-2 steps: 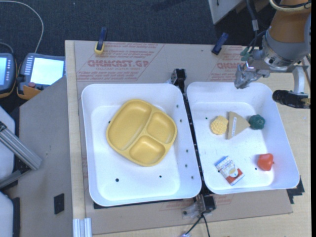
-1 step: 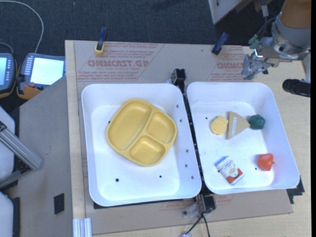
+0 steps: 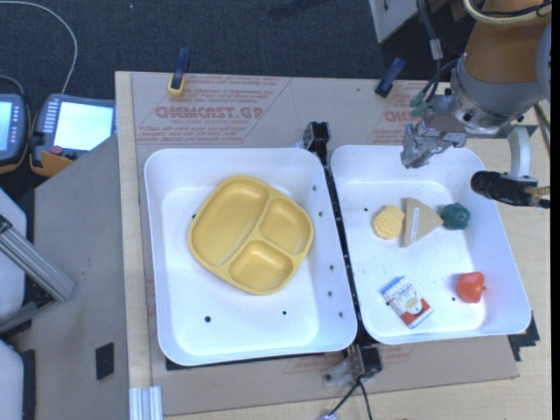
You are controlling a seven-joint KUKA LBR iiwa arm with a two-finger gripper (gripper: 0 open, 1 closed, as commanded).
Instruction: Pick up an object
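My claw [image 3: 418, 157] hangs over the far rim of the right bin [image 3: 499, 234], on the side away from the left bin. How far the claw stands open cannot be told from this angle, and nothing shows in its grip.

All items below are located relative to the right bin:
- Round yellow waffle [image 3: 387, 222]: on the floor, centre, toward the left bin.
- Tan wedge [image 3: 417, 220]: just beside the waffle, on its right, touching or nearly so.
- Dark green object [image 3: 454, 216]: near the right wall, just beside the wedge tip.
- Red object [image 3: 470, 287]: near the front right corner.
- Small carton [image 3: 406, 302], white with blue and red print: near the front wall, lying flat.

None of these 5 items touches my claw.

The left bin [image 3: 166, 261] adjoins the right bin and holds 1 yellow divided plate [image 3: 251, 234] with 3 compartments.
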